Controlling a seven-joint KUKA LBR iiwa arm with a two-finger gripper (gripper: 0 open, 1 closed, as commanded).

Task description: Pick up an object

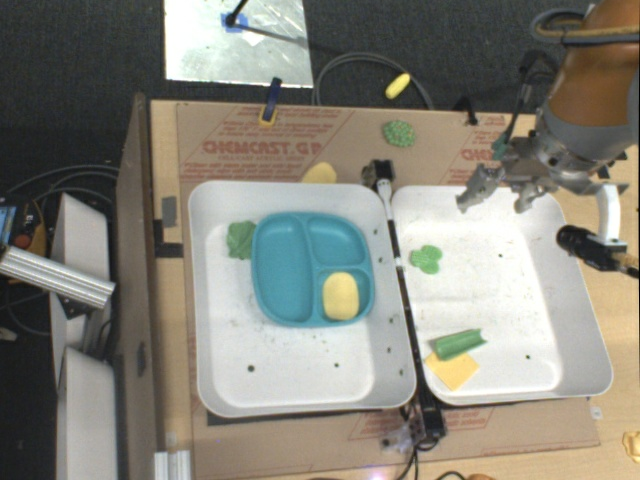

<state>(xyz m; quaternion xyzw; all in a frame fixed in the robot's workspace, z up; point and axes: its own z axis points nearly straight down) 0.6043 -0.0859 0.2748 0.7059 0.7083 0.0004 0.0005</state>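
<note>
The grey arm with its orange band (pixel 600 63) reaches in from the right and holds its two-finger pincer (pixel 497 196) above the far edge of the right shallow white bin (pixel 575 318). The two fingers (pixel 472 196) point downward and stand spread apart, with nothing between them.

In the right bin, a small green leafy toy piece (pixel 427 259) lies near the left wall, well apart from the pincer. Nearer the front lie a green pod-shaped toy (pixel 458 343) and a flat yellow wedge like a slice of cheese (pixel 455 370); the two appear to touch, though the overlap is hard to judge at this size.

The left shallow white bin (pixel 215 358) holds a teal plastic divided plate (pixel 290 268). A yellow rounded toy (pixel 341 295) sits in the plate's front right compartment. A green leafy piece (pixel 241 239) lies in the bin just beside the plate's left rim.

Behind the bins, on the brown cardboard sheet (pixel 230 148) covering the tabletop, rest a round green bumpy toy (pixel 399 133) and a pale yellow rounded item (pixel 319 174) at the left bin's far rim. A yellow capsule-shaped object (pixel 398 86) lies just past the cardboard's far edge.
</note>
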